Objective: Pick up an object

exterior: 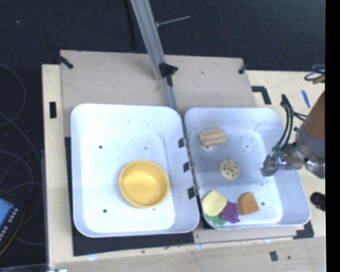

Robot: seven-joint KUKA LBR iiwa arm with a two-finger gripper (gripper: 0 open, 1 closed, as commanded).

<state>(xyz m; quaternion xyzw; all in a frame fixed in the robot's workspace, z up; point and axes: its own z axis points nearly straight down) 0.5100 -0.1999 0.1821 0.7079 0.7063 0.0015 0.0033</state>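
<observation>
Tan, round and dark-speckled, the cookie (pixel 229 169) lies near the end effector (pixel 270 167), whose grip state I cannot tell.

Grey arm (pixel 314 152), orange band, dark cables, seemingly metallic wrist.

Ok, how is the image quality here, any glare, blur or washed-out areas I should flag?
Camera view: soft overall, small items lack crisp edges; the left white plastic bin is nearly washed out under even light, faint shadows only; the round yellow bowl and the speckled tan cookie stay readable; the tool is blurry, so its finger state is unclear.
</observation>
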